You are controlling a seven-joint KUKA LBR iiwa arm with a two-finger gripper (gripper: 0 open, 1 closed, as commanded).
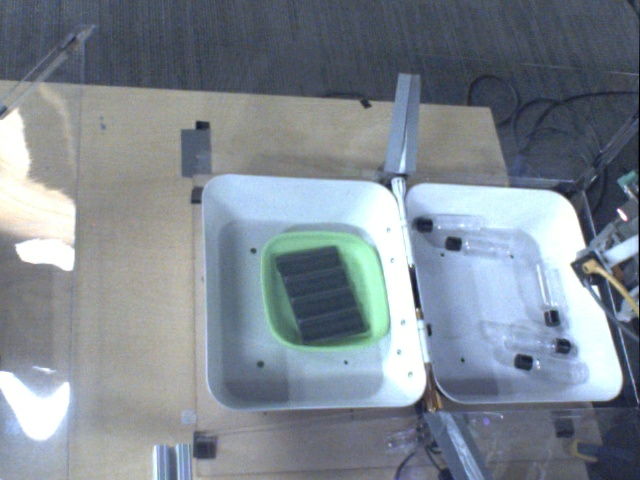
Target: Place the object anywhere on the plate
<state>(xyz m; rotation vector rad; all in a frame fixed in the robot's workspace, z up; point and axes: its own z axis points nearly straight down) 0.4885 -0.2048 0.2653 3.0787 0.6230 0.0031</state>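
So the object (320,294), a dark flat ribbed block with four or five ridges running across it, was already sitting on the plate (272,268); it lay flat, turned a bit off square to the plate's edges, and took up most of the middle with green rim showing all round it; the plate was a bright green squarish thing with rounded corners and it sat on the floor of the left bin (225,298), roughly central, maybe a touch toward the right wall; nothing was touching the block from above; the right bin (500,194) sat just beside the left one, their inner rims touching along the middle seam; in it were several clear tubes with black caps; one tube (470,234) lay near the back left corner, with another black cap just beside it; another tube (546,290) lay along the right side with its cap toward the front; a couple more (540,354) were bunched near the front right corner, hard to separate because the clear plastic nearly vanished against the white; both bins rested on a pale wooden bench (120,318) with strong glare over its left part; a grey bar (404,123) ran back from the seam between the bins; a small grey block (198,150) sat behind the left bin; some cables (545,108) trailed over the dark floor at the back right.
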